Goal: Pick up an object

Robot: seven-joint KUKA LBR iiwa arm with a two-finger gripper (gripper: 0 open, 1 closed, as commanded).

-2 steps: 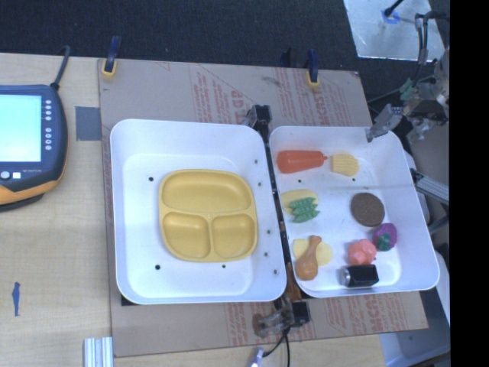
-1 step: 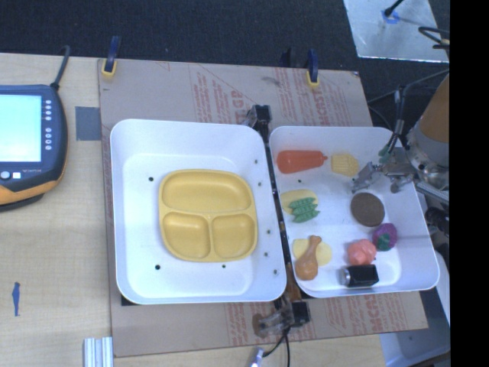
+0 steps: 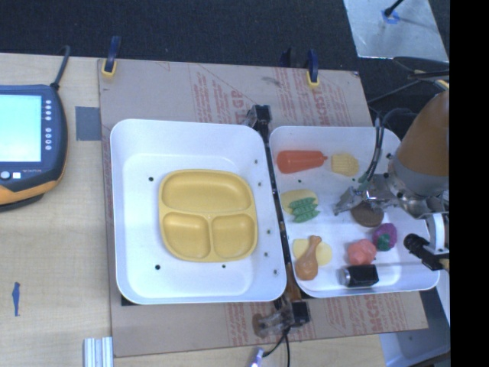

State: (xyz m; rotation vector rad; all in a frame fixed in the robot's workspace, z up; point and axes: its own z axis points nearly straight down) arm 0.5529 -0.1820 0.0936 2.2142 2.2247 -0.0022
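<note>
The right bin [image 3: 334,138] holds several toy foods: an orange carrot [image 3: 300,160], a yellow corn piece [image 3: 344,164], a green pea pod on a yellow piece [image 3: 300,206], a tan drumstick [image 3: 308,257], a pink-red fruit [image 3: 361,251], a purple and green piece [image 3: 384,236], a black block [image 3: 359,275] and a brown round piece [image 3: 368,215]. My gripper [image 3: 359,200] hangs low over the bin's right half, directly above and touching or nearly touching the brown piece. The wrist hides part of that piece.
The left bin [image 3: 130,205] carries a yellow divided plate [image 3: 208,213]. A tablet-like pendant [image 3: 27,142] lies at the far left of the bench. Both bins rest on cardboard [image 3: 214,90] held by clamps. Cables trail along the arm at the right.
</note>
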